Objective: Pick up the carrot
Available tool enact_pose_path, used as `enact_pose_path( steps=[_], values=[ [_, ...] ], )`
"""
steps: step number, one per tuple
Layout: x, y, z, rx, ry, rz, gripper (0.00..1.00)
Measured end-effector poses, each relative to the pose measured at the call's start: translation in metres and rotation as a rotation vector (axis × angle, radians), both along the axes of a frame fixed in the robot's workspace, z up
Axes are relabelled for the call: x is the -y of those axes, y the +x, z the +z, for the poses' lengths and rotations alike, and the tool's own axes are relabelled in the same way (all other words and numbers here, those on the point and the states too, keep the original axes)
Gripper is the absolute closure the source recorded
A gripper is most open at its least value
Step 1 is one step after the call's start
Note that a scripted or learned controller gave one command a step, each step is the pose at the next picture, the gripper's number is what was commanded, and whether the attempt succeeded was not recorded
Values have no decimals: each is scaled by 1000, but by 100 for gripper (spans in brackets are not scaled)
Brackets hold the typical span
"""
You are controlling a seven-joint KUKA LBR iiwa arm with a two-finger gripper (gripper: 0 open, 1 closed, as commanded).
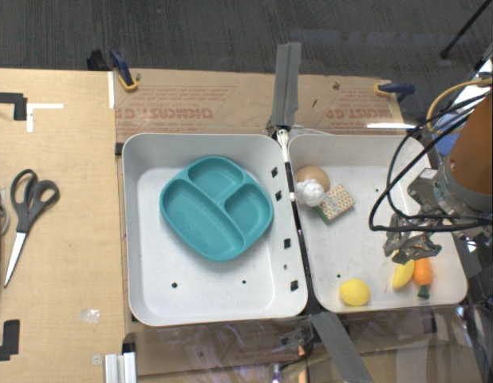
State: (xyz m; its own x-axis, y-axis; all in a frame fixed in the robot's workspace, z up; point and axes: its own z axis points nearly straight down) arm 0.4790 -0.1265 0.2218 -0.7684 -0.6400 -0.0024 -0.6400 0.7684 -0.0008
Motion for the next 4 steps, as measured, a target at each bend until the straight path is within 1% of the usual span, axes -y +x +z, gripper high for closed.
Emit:
enact_pose_path(
  steps=[2,3,4],
  values=[
    [-3,4,19,7,1,7,100],
    [-41,19,26,1,0,376,100],
    [-26,0,2,-1,0,69,100]
  ],
)
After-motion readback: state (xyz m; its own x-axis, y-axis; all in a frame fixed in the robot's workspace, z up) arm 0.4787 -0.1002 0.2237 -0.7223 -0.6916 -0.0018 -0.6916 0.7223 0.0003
